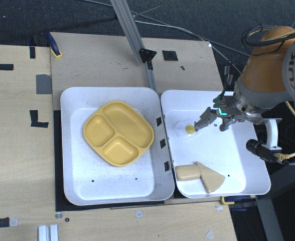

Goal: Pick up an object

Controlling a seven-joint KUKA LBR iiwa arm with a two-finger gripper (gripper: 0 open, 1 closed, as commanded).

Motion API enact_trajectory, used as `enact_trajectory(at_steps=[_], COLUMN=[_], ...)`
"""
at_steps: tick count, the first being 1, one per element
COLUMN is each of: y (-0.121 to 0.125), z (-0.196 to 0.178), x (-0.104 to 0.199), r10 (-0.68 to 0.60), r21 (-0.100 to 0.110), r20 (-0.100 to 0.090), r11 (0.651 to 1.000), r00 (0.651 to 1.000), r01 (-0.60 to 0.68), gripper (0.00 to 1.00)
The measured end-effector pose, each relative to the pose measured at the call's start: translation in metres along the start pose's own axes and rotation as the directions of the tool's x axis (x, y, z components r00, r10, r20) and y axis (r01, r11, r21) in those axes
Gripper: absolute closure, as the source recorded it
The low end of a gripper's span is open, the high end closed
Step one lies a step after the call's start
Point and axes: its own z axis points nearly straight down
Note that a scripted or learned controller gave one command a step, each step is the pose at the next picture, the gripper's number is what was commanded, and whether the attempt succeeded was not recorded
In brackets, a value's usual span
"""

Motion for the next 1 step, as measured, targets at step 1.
enact_trajectory(at_steps=[1], y=[0.0006], z=[-0.0009], x=[0.0000], r10=[0.000], r21=[-0.002], r20=[0.000], r11=[1.000], r00=[1.000], r01=[0.000], gripper=[0.00])
